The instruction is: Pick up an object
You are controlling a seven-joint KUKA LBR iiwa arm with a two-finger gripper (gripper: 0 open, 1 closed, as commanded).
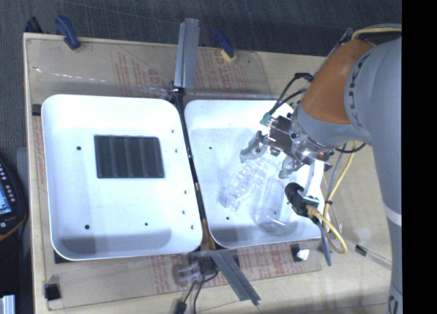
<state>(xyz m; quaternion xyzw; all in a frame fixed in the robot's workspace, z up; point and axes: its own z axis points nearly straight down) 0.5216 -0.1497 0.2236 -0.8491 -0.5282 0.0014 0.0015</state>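
Note:
My gripper hangs over the right bin, near its right side, and stands open with its two fingers spread. A clear ribbed plastic bottle lies slantwise in that bin, its upper end just below the fingers. Nothing is visibly held between them. A clear plastic cup lies beside the bottle, nearer the bin's front right corner. In the left bin a dark grey ribbed rectangular block lies flat near the middle.
A metal divider post stands at the back between the bins. Blue clamps hold the bench's back edge. Yellow and black cables hang off the wrist by the right bin's right wall.

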